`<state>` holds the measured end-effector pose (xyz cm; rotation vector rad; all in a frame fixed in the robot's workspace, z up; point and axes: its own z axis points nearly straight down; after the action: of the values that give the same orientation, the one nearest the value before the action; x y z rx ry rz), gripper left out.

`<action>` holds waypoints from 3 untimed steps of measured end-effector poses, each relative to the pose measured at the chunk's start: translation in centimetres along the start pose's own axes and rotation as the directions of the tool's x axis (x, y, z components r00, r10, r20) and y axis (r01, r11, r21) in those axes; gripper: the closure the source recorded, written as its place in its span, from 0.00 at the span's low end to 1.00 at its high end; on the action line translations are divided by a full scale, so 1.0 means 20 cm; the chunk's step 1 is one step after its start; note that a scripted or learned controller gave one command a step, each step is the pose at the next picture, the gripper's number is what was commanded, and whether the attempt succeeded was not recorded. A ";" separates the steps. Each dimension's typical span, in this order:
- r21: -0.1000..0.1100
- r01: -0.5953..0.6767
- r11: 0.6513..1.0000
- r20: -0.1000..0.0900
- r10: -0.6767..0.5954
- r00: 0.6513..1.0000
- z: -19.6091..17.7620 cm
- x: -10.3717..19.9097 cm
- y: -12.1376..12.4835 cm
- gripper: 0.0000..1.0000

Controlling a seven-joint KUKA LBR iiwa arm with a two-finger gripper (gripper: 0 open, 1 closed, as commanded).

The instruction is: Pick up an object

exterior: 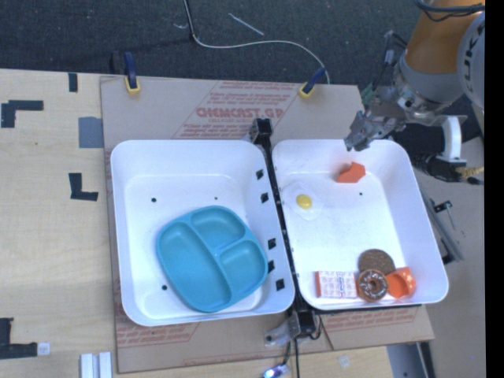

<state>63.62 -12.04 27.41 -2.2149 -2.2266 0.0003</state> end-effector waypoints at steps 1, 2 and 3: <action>0.001 0.002 1.000 -0.001 -0.002 1.000 0.05 0.30 0.04 1.00; 0.002 0.001 1.000 0.000 -0.001 1.000 0.10 0.54 0.07 1.00; 0.003 0.001 1.000 -0.001 -0.001 1.000 0.19 0.81 0.04 1.00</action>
<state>64.41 4.07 23.62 -2.2120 -2.2258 0.0031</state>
